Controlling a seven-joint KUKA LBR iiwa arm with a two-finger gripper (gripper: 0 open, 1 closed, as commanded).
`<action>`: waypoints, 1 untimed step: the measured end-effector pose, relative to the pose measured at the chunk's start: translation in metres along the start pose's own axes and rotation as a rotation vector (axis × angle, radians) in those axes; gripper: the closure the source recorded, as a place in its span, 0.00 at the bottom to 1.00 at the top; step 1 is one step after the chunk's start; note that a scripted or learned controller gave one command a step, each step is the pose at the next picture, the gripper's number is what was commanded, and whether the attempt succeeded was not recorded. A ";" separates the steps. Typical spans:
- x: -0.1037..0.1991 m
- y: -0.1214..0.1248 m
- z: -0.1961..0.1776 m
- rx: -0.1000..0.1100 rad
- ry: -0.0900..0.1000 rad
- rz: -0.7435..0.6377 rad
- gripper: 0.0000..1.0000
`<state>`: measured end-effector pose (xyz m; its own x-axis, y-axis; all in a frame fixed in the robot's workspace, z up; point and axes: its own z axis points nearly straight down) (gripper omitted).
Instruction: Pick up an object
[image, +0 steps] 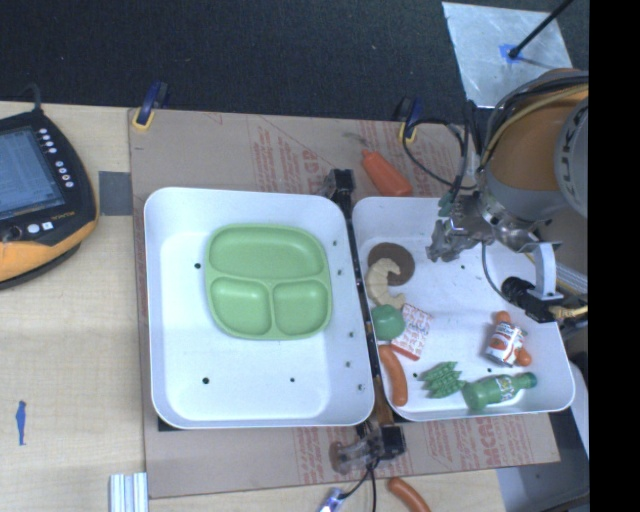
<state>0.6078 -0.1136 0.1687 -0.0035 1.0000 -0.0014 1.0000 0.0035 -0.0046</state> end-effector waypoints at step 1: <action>0.052 -0.034 -0.023 0.000 0.000 -0.003 1.00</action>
